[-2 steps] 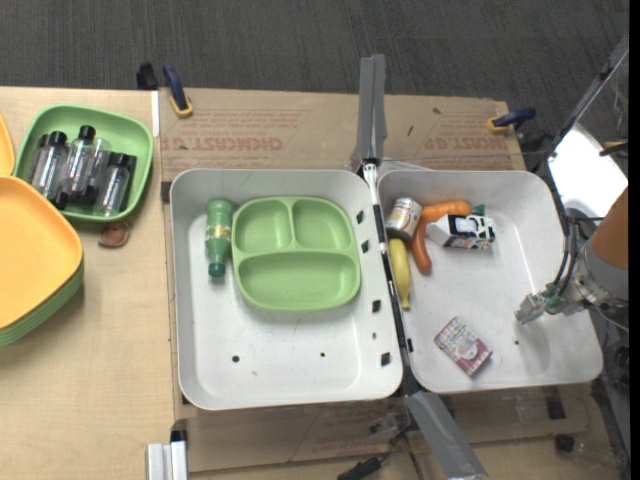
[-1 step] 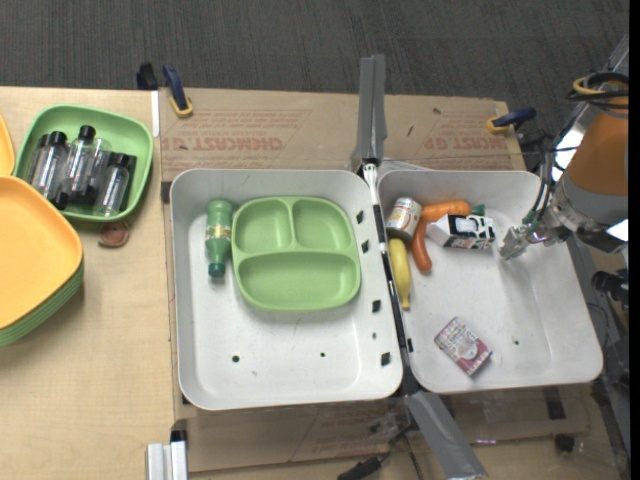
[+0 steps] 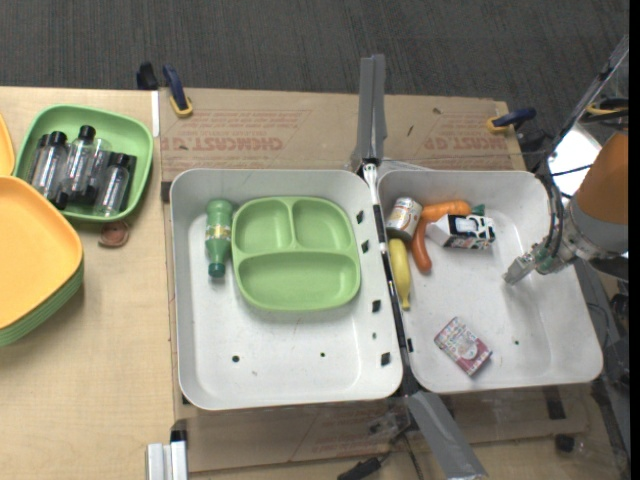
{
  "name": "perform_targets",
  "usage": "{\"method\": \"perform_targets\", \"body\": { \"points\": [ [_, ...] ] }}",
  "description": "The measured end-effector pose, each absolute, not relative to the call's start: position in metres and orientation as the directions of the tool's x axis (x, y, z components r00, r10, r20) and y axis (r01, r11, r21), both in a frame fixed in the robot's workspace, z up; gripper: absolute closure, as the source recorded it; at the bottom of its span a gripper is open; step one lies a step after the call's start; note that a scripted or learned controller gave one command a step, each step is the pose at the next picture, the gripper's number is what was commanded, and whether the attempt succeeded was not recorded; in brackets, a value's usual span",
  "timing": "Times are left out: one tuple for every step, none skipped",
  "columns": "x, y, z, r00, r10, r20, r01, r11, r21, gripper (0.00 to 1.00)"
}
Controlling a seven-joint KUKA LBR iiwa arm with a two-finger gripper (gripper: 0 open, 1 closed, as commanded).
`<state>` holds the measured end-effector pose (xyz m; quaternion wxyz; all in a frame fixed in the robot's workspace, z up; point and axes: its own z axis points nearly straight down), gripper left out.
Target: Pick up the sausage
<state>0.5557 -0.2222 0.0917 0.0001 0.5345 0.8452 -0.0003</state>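
Two bins: white and shallow, side by side on the worktop [image 3: 100, 388] — the left bin [image 3: 200, 368] and the right bin [image 3: 560, 358] meet along a central seam.
Arm: grey with an orange band [image 3: 612, 183], reaching in from the right edge over the right bin's far side.
Green tray: a three-compartment divided tray [image 3: 296, 252] lying flat in the upper part of the left bin.
Yellow plates: a stack [image 3: 35, 263] at the left edge of the worktop, outside both bins.
Green dish: a square dish [image 3: 85, 163] behind the yellow stack, holding small dark-capped bottles.
End effector: [image 3: 520, 268] low over the right bin's bare floor, near its right wall; whether it is released or clenched cannot be told — nothing shows between its tips.
Green bottle: [image 3: 218, 236] lying just beside the tray's left edge.
Banana: [image 3: 400, 273] along the right bin's left wall.
Sausage: orange-red and curved [image 3: 428, 230], in the upper left part of the right bin, between the can and the toy car, well apart from the end effector.
Toy car: black and white [image 3: 469, 230], just right of the sausage.
Packet: a small pink packet [image 3: 462, 345] on the lower floor of the right bin.
Can: [image 3: 402, 215] by the banana's upper end.
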Motion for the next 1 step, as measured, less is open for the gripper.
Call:
{"method": "perform_targets", "body": {
  "points": [
    [0.6589, -0.222, 0.1276, -0.629, 0.778, -0.005, 0.778, 0.629, 0.002, 1.0]
  ]
}}
